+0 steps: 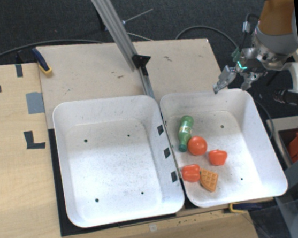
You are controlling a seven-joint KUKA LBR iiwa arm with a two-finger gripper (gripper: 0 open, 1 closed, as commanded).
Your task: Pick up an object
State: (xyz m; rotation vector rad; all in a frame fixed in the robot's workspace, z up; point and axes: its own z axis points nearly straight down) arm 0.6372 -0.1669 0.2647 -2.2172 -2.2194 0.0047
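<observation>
Tomato [197, 146], crowded by the green bottle [184, 133] mid right bin [258, 129], could roll off my gripper [233, 81], fingers apart and bare over the far rim.

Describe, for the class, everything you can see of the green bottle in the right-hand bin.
The green bottle is small and looks like plastic, with a darker green top end, a pale band around its middle and a green lower end. It lies on its side on the floor of the right bin, in the bin's left half, its length running roughly top to bottom in the view with a slight tilt. Its lower end meets the round red-orange ball. The gripper is apart from it, above the bin's far rim.
</observation>
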